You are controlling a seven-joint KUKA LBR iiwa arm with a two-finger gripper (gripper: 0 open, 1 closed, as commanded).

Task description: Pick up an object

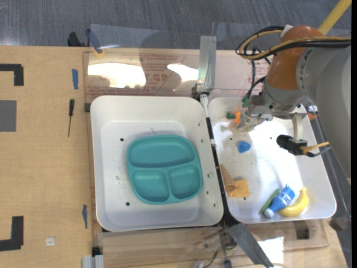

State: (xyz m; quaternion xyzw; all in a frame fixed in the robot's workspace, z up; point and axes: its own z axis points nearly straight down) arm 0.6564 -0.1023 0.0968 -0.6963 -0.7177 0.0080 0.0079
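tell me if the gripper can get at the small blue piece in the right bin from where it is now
Probably yes. The gripper hangs just above the small blue piece, which lies by itself on the right bin floor; the wooden block and banana sit well away from it.

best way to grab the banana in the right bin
Judging by its pose, grip the banana across the middle of its curve, coming straight down from above. It lies flat near the right bin's front corner, and the blue tube presses against its left side, so close the fingers along its narrow width, away from that contact.
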